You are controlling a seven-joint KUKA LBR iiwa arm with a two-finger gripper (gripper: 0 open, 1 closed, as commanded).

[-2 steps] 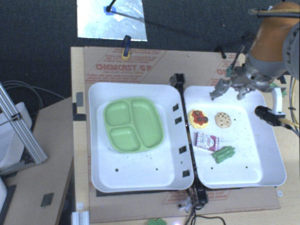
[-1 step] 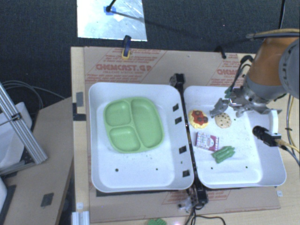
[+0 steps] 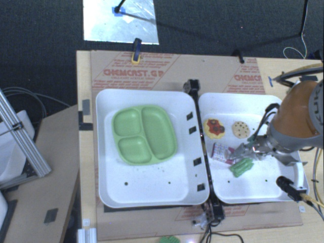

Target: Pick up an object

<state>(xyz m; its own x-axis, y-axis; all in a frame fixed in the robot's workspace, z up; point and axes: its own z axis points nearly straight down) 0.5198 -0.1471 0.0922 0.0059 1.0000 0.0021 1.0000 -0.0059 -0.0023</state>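
Observation:
In the right bin (image 3: 243, 186) lie a red and yellow toy pizza piece (image 3: 215, 128), a round biscuit with dark chips (image 3: 241, 129), a pink and white packet (image 3: 221, 153) and a green toy pod (image 3: 241, 167). My gripper (image 3: 246, 152) reaches in from the right and sits low between the packet and the green pod, just above the pod's upper end. Its fingers are small and dark against the items, and nothing is clearly held between them.
The left bin (image 3: 147, 186) holds a green divided plate (image 3: 144, 134). A black hinge strip (image 3: 202, 151) runs between the two bins. The arm's orange band (image 3: 298, 115) hangs over the right bin's right side.

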